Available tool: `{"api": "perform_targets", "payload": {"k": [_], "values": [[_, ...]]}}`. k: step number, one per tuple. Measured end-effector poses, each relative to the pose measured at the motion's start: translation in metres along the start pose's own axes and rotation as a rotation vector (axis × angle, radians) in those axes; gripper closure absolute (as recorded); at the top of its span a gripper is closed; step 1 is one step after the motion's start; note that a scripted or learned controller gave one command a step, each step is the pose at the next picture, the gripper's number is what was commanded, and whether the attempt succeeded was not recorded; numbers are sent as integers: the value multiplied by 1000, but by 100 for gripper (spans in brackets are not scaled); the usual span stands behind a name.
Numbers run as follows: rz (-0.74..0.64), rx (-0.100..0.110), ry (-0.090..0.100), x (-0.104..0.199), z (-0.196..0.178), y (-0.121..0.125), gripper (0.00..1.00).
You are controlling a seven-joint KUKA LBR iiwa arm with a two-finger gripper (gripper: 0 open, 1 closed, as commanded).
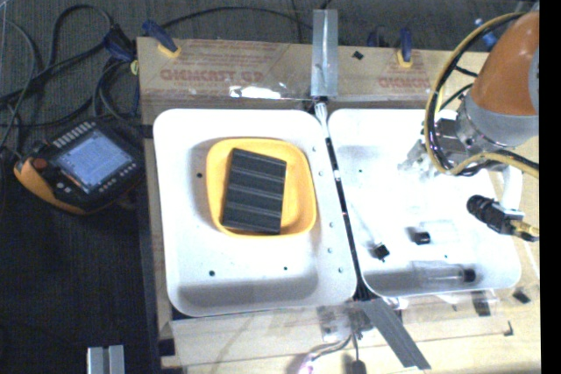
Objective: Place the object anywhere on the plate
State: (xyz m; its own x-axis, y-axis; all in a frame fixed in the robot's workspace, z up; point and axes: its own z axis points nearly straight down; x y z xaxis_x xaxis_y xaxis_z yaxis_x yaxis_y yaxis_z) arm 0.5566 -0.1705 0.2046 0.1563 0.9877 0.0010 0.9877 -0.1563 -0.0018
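Orange marks the band above my wrist, at the right edge of the camera view, where my grey arm (504, 92) reaches in over the right bin (386, 276). The arm is bent over that bin's far right side, with yellow and black cables looping round the wrist. My gripper (421, 160) hangs below the wrist over the bin's upper middle, pale against the white floor, and I cannot tell how it is set; it blurs into the bin. Part of my arm is cut off by the frame's right side.

A dark ribbed block (255, 190), rectangular with three grooves running across it, lies flat on the yellow plate (213, 188). It is turned slightly off square and sits inside the plate's rim, covering most of the middle. The plate rests in the left bin (175, 258), well apart from my gripper.

Small dark bits and a clear tube-like thing (443, 275) lie in the right bin; too small to name.
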Motion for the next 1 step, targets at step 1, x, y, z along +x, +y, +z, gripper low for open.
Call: {"api": "perform_targets", "payload": {"k": [1], "values": [[0,0,0,0,0,0,0]]}}
